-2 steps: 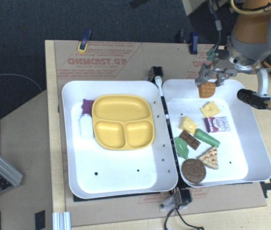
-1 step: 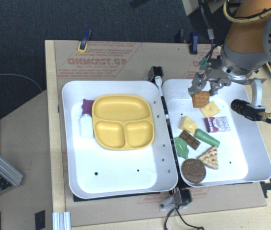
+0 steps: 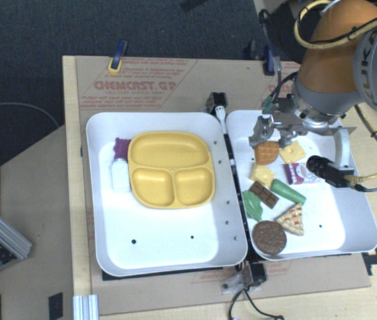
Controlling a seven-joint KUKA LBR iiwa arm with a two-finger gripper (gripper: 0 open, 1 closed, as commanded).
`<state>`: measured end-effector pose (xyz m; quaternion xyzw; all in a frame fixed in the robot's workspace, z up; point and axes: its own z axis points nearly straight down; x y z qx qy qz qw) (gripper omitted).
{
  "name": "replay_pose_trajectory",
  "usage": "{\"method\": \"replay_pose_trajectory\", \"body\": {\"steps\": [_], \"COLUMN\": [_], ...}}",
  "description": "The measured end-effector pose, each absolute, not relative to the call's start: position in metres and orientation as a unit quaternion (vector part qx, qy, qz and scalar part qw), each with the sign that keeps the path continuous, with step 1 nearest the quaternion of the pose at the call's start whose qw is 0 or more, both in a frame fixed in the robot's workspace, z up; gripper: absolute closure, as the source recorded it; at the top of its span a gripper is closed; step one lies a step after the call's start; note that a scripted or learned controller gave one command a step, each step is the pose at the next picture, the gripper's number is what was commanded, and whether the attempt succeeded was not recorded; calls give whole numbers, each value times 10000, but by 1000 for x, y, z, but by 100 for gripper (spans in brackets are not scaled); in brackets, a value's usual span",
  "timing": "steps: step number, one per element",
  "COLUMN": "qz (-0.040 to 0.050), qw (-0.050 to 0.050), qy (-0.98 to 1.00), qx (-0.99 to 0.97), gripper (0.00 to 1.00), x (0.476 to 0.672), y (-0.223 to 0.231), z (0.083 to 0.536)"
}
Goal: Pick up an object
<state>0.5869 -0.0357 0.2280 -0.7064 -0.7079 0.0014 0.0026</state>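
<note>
From my remote station I see a pale wooden tabletop (image 3: 75, 179) covered at the back by a brown cardboard sheet (image 3: 141, 82) with red printing. Two shallow white bins sit directly on it, side by side and touching along their inner rims: the left bin (image 3: 98, 199) and the right bin (image 3: 361, 235). A yellow and blue clamp (image 3: 117, 59) grips the far edge of the tabletop, and a dark clamp (image 3: 268, 59) grips it further right.

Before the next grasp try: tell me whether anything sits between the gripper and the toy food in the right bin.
Nothing visible does. The gripper hangs right over the brown round piece at the top of the pile in the right bin, with only open air between them.
</note>
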Motion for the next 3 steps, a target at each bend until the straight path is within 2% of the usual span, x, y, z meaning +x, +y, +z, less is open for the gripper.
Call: {"method": "replay_pose_trajectory", "body": {"steps": [1,2,3], "qz": [16,9,15], "qw": [30,26,22], "qy": [-7077,-7082,-7075], "qx": [-7065,-7060,-7068], "gripper": [100,100,100], "x": [547,514,499], "y": [-8,21,29], "z": [217,231,227]}}
